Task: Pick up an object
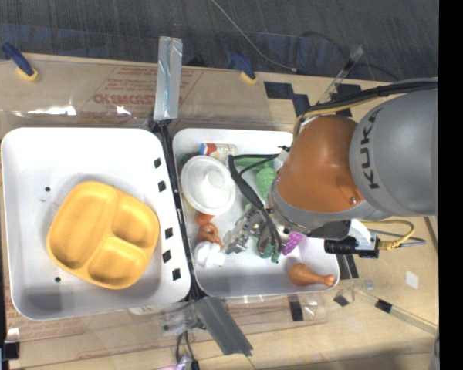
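Note:
My gripper (243, 233) reaches down into the right bin (239, 284), near its middle front, among small toys. Just left of it lie a small orange piece (207, 228) and a white piece (208, 254). A white round lid or bowl (208, 183) sits behind them. A purple piece (292, 243) and a small dark green piece (275, 253) lie to the gripper's right. A brown drumstick-shaped toy (309, 275) rests at the front right. A green object (265, 179) is partly hidden under the orange wrist band (320, 168).
A yellow divided plate (102, 233) lies in the left bin (31, 160). A small carton (217, 150) sits at the back of the right bin. The arm's bulk covers the right bin's right side.

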